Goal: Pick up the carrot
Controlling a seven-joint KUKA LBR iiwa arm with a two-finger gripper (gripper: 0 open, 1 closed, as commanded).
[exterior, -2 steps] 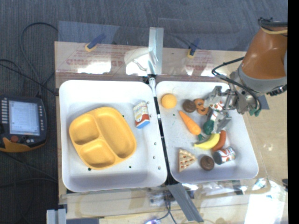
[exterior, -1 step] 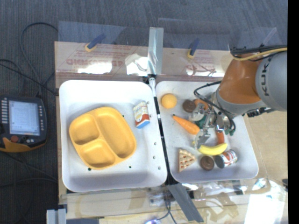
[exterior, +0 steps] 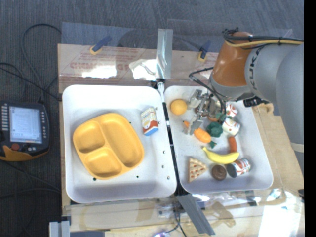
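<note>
The carrot (exterior: 202, 135) is lying in the right bin (exterior: 261, 174), slightly tilted, just below and a little left of the gripper (exterior: 206, 110). The gripper is hanging over the upper middle of that bin, with the carrot's upper end close under its metal parts; nothing is showing between it and the carrot to say whether they are touching. How far the gripper is open cannot be told from this slant, and no object is visibly caught in it.

The arm (exterior: 276, 78) is reaching in from the right, its grey body crossing the bin's upper right corner, with the orange band (exterior: 234, 63) sitting above the wrist and the wrist pointing down into the bin. Black cables are looping around the band.

Around the carrot, a dark green piece (exterior: 215, 129) is lying just to its right, an orange ball (exterior: 178, 106) is sitting up and to the left, a banana (exterior: 221, 156) is curving just below, and a pizza slice (exterior: 196, 169) is lying lower left. A small red can (exterior: 240, 167) is resting near the banana's right end.

In the left bin (exterior: 98, 189), a yellow divided plate (exterior: 107, 144) is lying in the middle and a small carton (exterior: 149, 120) is standing near the right wall.
</note>
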